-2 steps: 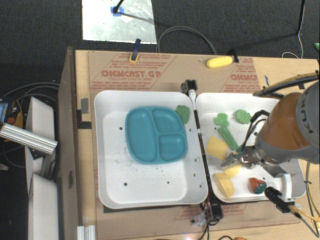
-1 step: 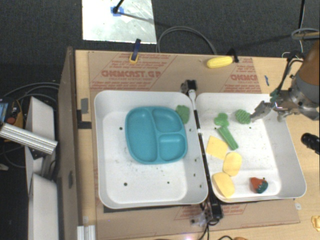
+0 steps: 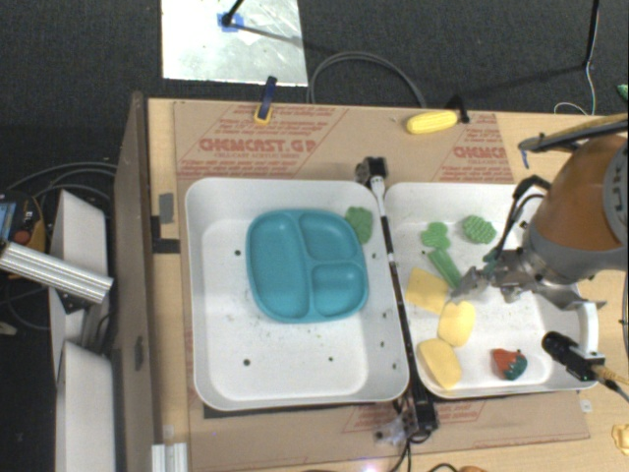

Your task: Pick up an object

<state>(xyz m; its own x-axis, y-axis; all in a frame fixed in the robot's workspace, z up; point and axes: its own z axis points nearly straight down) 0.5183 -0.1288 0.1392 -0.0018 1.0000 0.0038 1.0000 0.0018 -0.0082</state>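
The right bin (image 3: 491, 203) holds several small toys. A long green piece (image 3: 444, 265) lies near its left side, with a round green piece (image 3: 435, 233) and a ridged green piece (image 3: 479, 229) behind it. A yellow wedge (image 3: 425, 290) and two yellow lumps (image 3: 456, 324) (image 3: 440, 362) lie toward the front, and a red toy with a green top (image 3: 508, 363) sits at the front right. My gripper (image 3: 476, 280) hangs low over the bin's middle, just right of the long green piece and above the upper yellow lump. Nothing shows between its tips.
The left bin (image 3: 221, 362) bears a blue divided plate (image 3: 307, 265), with a green toy (image 3: 360, 223) at the plate's back right corner. A black rail (image 3: 391, 264) runs between the bins. A yellow object (image 3: 430, 122) lies on the cardboard behind the right bin.
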